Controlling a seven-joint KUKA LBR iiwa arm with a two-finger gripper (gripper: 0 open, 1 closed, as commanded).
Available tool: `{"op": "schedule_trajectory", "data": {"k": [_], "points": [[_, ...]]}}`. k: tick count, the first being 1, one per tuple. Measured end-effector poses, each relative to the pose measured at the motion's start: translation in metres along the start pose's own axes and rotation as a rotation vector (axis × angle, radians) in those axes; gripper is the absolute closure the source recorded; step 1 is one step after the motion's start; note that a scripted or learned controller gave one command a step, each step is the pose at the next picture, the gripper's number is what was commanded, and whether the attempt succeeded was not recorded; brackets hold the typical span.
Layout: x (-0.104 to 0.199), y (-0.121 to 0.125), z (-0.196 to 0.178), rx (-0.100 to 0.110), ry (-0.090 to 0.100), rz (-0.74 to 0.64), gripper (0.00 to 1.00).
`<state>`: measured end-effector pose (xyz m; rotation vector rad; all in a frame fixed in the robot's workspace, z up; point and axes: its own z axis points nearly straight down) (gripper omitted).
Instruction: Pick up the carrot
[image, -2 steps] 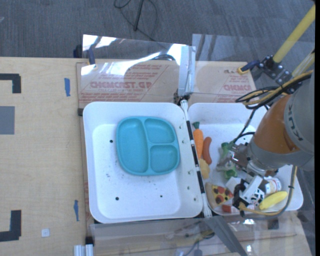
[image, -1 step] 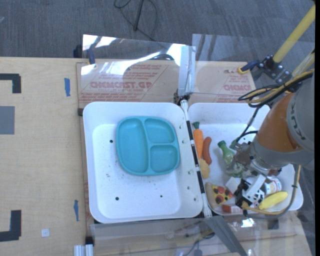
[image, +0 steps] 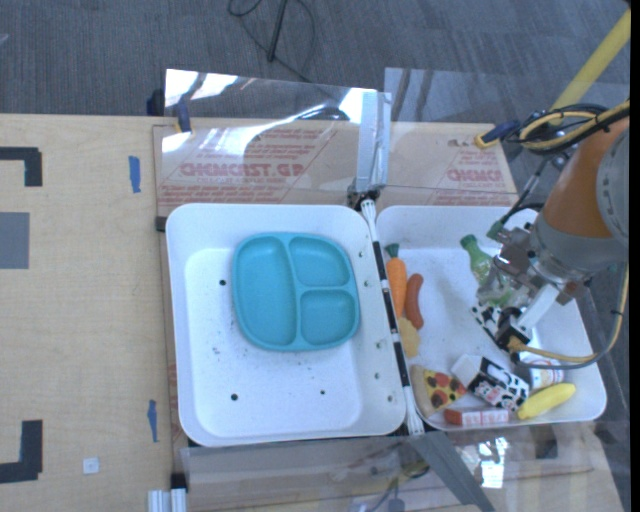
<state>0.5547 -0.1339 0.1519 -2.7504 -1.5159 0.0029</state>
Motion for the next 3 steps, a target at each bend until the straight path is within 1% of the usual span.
{"op": "schedule_trajectory", "data": {"k": [1, 2, 3], "points": [[-0.003, -0.078, -0.051, 0.003, 0.000, -0.111, 1.00], [-0.009, -0.029, -0.170, -0.003, -0.001, -0.500, 1.00], [-0.014, -0.081, -0.042, 0.000, 0.000, -0.568, 1.00]]}}
